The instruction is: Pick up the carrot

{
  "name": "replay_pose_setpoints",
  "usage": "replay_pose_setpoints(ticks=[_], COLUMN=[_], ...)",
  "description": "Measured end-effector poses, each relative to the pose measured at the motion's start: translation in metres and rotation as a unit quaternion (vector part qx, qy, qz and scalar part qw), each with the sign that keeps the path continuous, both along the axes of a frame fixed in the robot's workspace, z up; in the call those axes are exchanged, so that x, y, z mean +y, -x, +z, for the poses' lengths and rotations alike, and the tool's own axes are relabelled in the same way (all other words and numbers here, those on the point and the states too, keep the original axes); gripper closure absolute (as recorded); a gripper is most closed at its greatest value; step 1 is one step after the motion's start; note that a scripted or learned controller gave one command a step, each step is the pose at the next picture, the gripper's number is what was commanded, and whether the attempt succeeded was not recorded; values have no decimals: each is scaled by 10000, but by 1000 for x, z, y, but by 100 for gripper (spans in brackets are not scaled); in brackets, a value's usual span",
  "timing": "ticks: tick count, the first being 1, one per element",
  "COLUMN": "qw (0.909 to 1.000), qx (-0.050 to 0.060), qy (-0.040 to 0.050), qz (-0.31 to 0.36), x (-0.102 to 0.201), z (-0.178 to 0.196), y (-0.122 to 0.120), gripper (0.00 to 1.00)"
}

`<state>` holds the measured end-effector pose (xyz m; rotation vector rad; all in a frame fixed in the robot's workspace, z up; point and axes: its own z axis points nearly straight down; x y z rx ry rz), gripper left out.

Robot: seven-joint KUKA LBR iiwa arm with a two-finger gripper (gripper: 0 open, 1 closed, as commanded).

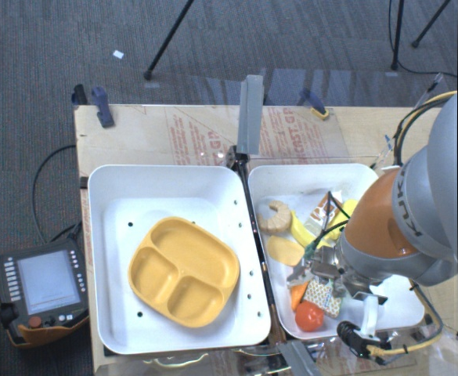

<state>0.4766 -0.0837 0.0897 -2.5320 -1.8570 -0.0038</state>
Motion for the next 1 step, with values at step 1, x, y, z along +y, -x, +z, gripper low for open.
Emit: replay_pose_setpoints(ticks=[1], qw=[10000], qx=[0], qy=[-11], qz=[27], x=[1], z=[10], y=[-1], gripper=[100])
